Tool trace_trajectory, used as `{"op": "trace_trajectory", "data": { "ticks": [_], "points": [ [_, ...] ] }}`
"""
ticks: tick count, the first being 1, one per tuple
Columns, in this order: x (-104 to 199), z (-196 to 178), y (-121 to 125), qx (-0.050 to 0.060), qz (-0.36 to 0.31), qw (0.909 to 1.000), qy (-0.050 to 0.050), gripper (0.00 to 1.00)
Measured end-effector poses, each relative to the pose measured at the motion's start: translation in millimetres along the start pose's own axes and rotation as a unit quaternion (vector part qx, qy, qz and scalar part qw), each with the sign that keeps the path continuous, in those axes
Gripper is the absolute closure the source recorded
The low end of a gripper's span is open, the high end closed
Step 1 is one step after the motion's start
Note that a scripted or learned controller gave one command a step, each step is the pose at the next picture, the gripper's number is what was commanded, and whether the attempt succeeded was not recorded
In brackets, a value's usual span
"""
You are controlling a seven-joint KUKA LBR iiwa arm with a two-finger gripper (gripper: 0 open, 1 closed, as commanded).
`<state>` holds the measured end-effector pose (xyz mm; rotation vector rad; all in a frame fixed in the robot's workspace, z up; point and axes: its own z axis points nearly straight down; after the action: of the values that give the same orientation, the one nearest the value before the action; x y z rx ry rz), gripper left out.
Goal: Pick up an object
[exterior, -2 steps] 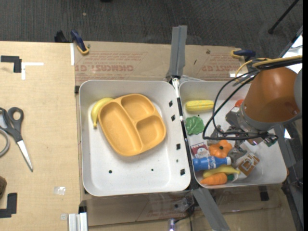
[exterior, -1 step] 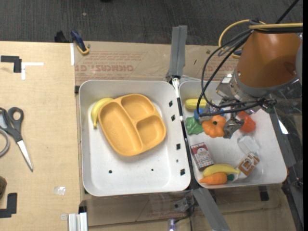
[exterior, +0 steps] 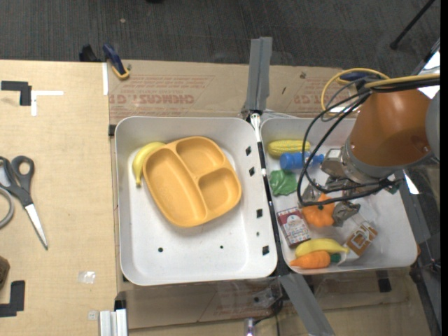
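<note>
The right bin [exterior: 399, 254] holds several toy foods. At its far end lie a yellow corn cob [exterior: 287, 146], a blue piece [exterior: 297, 161] and a green piece [exterior: 283, 182]. Toward the front are a red-and-white packet [exterior: 292, 224], a yellow banana [exterior: 320, 246], an orange carrot [exterior: 313, 260] and a small brown-and-white box [exterior: 360, 238]. An orange fruit [exterior: 319, 216] sits mid-bin. My gripper [exterior: 329, 203] is low in the bin, right over this orange fruit and partly covering it. The orange wrist band and cables hide much of the bin's right half.
The left bin [exterior: 140, 257] holds a yellow divided plate [exterior: 192, 180] with a second banana [exterior: 145, 158] at its left edge. Scissors [exterior: 24, 194] lie on the bench at far left. A grey divider bar [exterior: 260, 68] runs between the bins at the back.
</note>
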<state>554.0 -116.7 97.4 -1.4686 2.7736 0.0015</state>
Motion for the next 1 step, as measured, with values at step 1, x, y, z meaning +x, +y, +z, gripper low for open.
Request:
{"op": "trace_trajectory", "data": {
  "ticks": [1],
  "points": [
    [10.4, 5.3, 44.1, 0.0, -0.076, 0.9971, 0.0, 1.0]
  ]
}}
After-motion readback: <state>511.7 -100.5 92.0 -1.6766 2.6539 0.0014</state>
